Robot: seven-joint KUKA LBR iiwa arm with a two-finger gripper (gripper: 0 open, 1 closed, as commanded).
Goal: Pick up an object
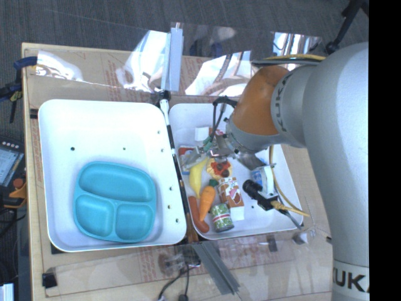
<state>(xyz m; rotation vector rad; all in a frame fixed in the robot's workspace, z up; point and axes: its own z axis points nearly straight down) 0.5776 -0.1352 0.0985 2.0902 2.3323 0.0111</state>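
My gripper (211,148) is low inside the right bin (285,224), over the upper end of a pile of small objects. Just under and beside it lie a yellow banana (197,175) and a small red and orange item (219,167). Nearer the front lie an orange carrot (206,202), a green-labelled can (221,219) on its side and a printed carton (231,191). A small white block (201,133) sits behind the gripper. The wrist and the orange band (260,102) hide the bin's back right part.
The left bin (56,124) holds a blue divided plate (116,200) at its front. A black-ended part with cables (260,193) hangs off the arm over the right bin's right side. Crumpled clear plastic (147,61) lies behind both bins.
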